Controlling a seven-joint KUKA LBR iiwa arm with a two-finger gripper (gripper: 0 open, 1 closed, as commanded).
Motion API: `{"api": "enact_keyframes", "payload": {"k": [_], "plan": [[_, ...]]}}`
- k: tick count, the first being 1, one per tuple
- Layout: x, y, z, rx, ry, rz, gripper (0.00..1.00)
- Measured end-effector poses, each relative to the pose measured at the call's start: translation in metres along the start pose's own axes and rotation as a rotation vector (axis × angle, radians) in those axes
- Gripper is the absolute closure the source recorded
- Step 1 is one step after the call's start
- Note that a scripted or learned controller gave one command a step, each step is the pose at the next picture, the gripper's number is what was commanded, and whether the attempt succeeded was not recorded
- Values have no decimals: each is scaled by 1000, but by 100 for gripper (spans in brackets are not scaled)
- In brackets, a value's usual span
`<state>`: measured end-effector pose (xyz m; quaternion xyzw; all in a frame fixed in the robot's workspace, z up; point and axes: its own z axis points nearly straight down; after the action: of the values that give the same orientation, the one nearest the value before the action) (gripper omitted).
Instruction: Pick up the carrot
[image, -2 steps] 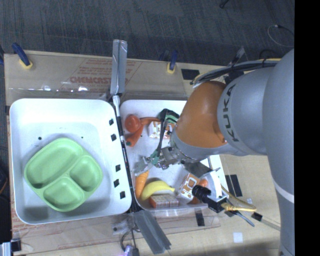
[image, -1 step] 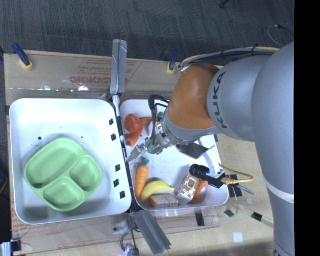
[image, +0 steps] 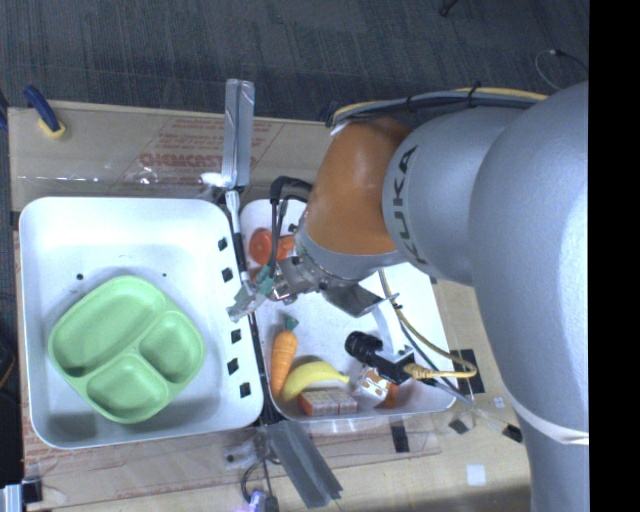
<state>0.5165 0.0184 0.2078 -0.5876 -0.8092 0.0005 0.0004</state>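
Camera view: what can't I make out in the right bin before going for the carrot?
All in the camera view:
- right bin: its far and right parts are hidden under the arm.
- orange-red thing at the far end: half covered by the arm, kind unclear.
- gripper: small and blurred against the bin wall; its height over the carrot cannot be judged.
- brown block beside the banana: too small to identify.

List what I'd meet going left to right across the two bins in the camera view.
green plate → carrot → banana
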Motion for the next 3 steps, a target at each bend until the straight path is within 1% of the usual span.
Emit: {"api": "enact_keyframes", "payload": {"k": [1, 2, 3], "plan": [[-51, -58, 17, 3, 2, -78, 0], [30, -33, 17, 1, 0, 4, 0], [-38, -54, -58, -1, 0, 60, 0]]}}
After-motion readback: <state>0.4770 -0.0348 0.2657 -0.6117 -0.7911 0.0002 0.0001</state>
